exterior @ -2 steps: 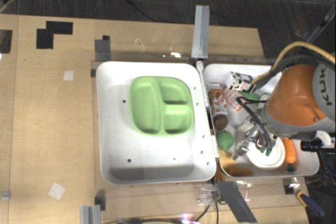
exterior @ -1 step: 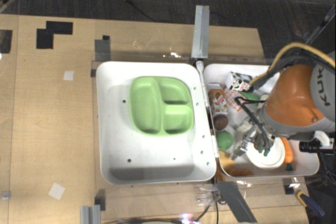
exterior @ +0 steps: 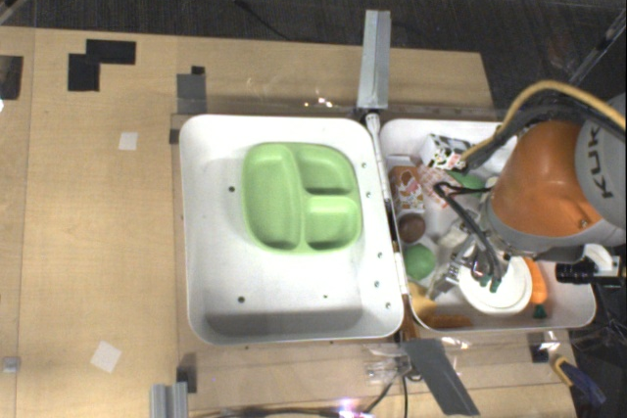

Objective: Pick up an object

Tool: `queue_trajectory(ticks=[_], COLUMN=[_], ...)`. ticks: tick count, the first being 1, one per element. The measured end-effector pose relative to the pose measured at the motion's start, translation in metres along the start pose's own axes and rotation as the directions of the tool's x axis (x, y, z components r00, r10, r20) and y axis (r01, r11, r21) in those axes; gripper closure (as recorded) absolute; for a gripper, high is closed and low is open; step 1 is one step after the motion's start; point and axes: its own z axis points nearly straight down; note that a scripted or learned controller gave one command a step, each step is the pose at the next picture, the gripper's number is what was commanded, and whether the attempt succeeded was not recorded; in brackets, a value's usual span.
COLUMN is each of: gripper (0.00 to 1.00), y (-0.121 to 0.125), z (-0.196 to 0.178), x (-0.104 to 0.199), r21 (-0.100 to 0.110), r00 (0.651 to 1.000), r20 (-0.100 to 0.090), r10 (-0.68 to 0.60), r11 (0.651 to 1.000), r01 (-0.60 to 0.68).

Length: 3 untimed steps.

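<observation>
Gripper (exterior: 468, 271) hangs low in the right bin (exterior: 578, 316), just right of the green ball (exterior: 419, 260) w/ the white bowl (exterior: 505, 294) under its right side (can't tell how the pincer is set), so nearest pick lies a bit left.

Colours here are pretty simple: both bins are plain white, the left bin (exterior: 211, 210) and the right bin (exterior: 578, 308) alike. In the left one there's a pale lime-green divided tray (exterior: 299, 197), all one shade. The right bin is busier: a darker green ball (exterior: 419, 260), a brown round thing (exterior: 412, 227), a white round dish (exterior: 502, 293), an orange carrot-looking piece (exterior: 539, 286) with a green tip, and a white carton with black blotches (exterior: 446, 152) at the far side. The arm (exterior: 549, 176) is grey with a big orange band. The counter (exterior: 88, 240) is light tan wood with black squares far left.
</observation>
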Motion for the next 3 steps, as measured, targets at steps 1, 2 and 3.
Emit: queue_trajectory(ticks=[1,2,3], gripper=[0.00,0.00,0.00], y=[0.0005,0.0007,-0.0031], z=[0.0000,0.0000,-0.0002], x=[0.0003,0.0003,-0.0021], r21=[-0.001,-0.006,-0.002], r00=[1.000,0.997,0.930], r20=[-0.001,-0.005,0.002], r10=[0.012,0.072,-0.367], r11=[1.000,0.997,0.930], r01=[-0.012,-0.072,0.367])
